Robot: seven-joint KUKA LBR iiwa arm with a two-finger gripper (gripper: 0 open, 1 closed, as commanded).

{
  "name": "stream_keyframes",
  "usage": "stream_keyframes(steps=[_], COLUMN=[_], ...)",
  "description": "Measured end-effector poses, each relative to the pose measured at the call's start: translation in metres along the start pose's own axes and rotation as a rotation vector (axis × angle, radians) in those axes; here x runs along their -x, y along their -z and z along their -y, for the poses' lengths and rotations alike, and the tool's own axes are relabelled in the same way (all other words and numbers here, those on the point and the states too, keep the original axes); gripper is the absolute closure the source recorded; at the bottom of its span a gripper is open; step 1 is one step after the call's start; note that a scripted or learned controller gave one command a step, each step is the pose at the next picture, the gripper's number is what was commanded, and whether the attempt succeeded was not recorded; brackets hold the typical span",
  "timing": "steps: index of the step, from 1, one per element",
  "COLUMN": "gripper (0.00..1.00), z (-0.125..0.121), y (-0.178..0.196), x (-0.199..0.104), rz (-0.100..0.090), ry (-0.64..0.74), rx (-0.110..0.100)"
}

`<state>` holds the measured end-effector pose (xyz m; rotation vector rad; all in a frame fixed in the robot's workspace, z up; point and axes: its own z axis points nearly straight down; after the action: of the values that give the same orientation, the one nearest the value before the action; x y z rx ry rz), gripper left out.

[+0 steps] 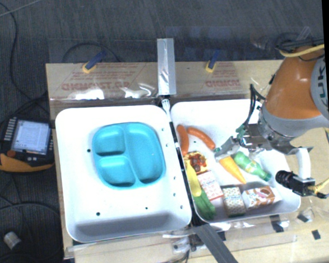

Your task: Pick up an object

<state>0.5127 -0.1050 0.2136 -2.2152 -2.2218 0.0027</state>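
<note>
A wooden bench (116, 78) on dark carpet carries our two white bins. Our gripper (234, 145) hangs low in the right bin (219, 107), at mid-right of the frame; we cannot tell how it is set or whether it has anything. Just beside it lie a carrot (232, 169) and a green bottle (251, 165), sausages (201, 135) to the left, small boxes (232, 199) below. We judge this the reaching step; next comes closing squarely on one item. The left bin (80, 218) holds a blue tray (128, 153).

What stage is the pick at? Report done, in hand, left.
Done: the grey arm's pincer has reached the right white bin, beside the green plastic bottle and orange carrot-shaped toy. In hand: nothing visibly held; I cannot tell its grip. Left: grasping and lifting an object. The blue divided tray sits in the left bin.
</note>
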Motion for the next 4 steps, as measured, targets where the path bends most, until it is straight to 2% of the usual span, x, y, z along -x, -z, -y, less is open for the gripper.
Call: stream_keyframes(steps=[1,2,3,4], gripper=[1.00,0.00,0.00,1.00], z=[0.000,0.000,-0.018,-0.019], y=[0.008,0.008,-0.124,-0.114], x=[-0.001,-0.001,0.019,0.018], rz=[-0.002,-0.001,0.004,0.002], ry=[0.001,0.001,-0.014,-0.014], rx=[-0.003,-0.002,0.016,0.017])
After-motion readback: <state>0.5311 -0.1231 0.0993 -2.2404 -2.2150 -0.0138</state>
